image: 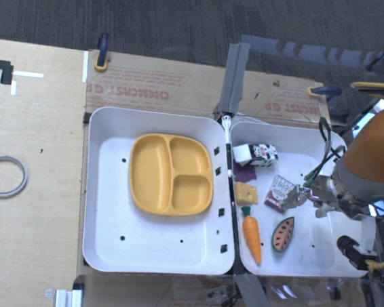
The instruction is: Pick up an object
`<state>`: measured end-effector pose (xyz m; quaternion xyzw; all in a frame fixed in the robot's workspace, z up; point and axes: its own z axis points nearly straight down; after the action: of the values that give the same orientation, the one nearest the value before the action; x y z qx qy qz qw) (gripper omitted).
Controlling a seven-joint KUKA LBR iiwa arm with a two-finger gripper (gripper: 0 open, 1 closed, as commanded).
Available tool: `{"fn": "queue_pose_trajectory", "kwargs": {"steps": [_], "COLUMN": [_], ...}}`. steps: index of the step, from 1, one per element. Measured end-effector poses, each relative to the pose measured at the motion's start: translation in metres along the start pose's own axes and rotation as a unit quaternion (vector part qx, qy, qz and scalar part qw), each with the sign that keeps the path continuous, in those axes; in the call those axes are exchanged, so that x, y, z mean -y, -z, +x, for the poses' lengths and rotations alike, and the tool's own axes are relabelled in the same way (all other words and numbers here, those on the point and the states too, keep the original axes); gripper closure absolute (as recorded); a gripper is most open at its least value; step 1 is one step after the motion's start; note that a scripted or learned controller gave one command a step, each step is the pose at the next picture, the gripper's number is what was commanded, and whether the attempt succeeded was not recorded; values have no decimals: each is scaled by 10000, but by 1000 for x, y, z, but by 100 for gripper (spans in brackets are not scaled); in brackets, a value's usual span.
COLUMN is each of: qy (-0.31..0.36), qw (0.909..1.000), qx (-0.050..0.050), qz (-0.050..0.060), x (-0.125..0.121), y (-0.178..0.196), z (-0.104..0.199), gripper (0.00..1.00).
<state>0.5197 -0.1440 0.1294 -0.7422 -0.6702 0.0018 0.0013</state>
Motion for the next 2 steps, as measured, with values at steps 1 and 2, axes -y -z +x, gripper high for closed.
{"fn": "queue_pose_trajectory", "kwargs": {"steps": [1, 2], "qy": [-785, -773], "qw": [9969, 9970], "qx": [-8, -5], "qz": [2, 12], "x": [43, 42], "y": [-39, -31], "z": [11, 10], "gripper": [0, 100]}}
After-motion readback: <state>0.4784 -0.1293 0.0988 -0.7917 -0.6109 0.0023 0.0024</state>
